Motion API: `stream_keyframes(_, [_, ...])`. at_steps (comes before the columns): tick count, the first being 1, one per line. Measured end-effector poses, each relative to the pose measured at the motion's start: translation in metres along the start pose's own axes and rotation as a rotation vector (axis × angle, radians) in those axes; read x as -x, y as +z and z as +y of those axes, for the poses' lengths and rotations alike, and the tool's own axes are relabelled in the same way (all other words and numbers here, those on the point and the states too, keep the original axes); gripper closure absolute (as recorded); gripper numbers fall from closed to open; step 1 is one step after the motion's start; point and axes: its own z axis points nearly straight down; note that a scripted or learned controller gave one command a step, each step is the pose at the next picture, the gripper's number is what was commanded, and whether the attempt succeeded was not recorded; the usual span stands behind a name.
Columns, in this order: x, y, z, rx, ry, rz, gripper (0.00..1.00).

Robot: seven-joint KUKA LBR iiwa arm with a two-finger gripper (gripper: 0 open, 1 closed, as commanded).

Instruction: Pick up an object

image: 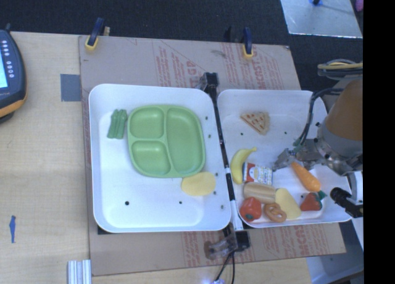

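Fingers (290, 156) low in right bin (271, 105), state unclear; tips beside carrot (307, 177), right of banana (241, 160).

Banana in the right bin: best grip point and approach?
Take the banana at mid-length, from straight above, fingers closing across its narrow width. It lies flat and curved against the bin's left wall, so the lower end, crowded by the packet and hot dog, looks worse.
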Motion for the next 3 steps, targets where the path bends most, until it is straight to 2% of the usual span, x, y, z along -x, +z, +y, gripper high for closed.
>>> stream_keyframes(1, [0.026, -0.092, 0.097, 0.018, 0.001, -0.008, 0.00])
stream_keyframes(2, [0.009, -0.064, 0.027, -0.005, 0.005, 0.001, 0.00])
stream_keyframes(3, [0.025, -0.034, -0.023, -0.003, 0.006, 0.000, 0.00])
